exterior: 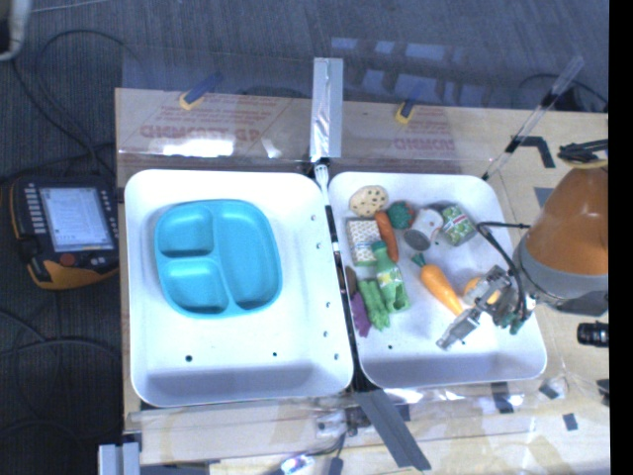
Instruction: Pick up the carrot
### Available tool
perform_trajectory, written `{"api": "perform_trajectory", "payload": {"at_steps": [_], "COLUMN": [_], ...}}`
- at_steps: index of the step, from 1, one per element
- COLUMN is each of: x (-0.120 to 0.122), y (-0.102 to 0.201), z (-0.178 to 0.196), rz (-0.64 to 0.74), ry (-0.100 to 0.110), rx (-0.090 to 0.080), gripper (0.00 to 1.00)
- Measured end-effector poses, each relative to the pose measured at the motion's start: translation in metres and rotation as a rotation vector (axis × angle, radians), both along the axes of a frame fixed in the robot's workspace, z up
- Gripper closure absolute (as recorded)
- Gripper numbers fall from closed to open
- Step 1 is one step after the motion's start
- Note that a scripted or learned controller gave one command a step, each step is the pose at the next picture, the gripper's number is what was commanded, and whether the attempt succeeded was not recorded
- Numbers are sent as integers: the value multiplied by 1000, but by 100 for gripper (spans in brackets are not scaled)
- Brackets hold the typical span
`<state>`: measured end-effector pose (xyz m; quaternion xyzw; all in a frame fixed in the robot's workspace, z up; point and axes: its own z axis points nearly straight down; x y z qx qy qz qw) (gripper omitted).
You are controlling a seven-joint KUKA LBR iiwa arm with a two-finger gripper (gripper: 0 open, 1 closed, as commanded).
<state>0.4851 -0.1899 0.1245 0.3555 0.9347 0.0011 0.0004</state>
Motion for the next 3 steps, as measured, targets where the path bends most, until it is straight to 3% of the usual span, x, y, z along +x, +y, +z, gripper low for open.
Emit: {"api": "perform_trajectory", "payload": {"at_steps": [1,2,3], "x": [81,83,130], "y": [20,22,28], "z": [-34,-23,92], "rz": [8,10,-85], "ry": [-8,-15,-2], "rx": [-3,-3,-4], "gripper": [0,100,100]}}
